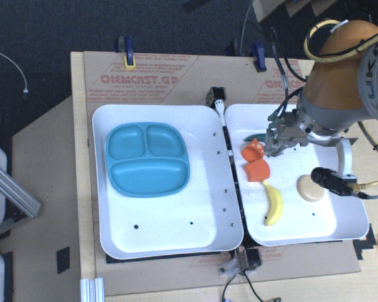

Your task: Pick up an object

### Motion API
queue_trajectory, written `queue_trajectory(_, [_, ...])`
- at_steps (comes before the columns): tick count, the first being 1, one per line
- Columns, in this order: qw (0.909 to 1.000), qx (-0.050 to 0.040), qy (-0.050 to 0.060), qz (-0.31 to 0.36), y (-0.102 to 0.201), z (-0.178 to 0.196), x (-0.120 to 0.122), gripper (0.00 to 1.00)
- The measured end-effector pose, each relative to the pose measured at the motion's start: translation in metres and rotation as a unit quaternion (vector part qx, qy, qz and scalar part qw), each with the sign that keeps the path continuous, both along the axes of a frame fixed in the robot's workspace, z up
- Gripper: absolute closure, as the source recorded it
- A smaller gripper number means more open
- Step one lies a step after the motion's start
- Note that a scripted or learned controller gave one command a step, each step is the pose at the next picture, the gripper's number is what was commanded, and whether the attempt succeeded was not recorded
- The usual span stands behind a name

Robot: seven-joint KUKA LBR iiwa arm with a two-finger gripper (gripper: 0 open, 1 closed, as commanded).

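Gripper (pixel 272 145) sat low in right white bin (pixel 340 228), just beside small orange-red lumpy toy (pixel 252 150), far-left part. Open or closed: couldn't tell. Nothing visibly held; grasp and lift remained.

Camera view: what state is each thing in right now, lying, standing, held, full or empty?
Arm, reaching low over the right bin.
Blue plate, right way up in the left bin, compartments empty.
Banana, lying flat in the right bin, untouched.
Orange block, lying flat near the banana's end.
Red-orange toy, lying by the arm's tip; held or not, cannot tell.
Beige disc, lying flat, partly hidden.
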State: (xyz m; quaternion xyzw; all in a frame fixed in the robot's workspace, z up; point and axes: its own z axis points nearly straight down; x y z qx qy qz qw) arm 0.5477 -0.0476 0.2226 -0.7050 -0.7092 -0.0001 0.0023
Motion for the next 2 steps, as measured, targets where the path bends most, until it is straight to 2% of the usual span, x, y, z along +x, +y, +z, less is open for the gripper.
queue_trajectory(1, [1.0000, -0.0004, 0.000, 0.000, 0.054, -0.010, -0.005, 1.00])
queue_trajectory(2, [1.0000, -0.0010, -0.003, 0.000, 0.104, 0.004, -0.010, 1.00])
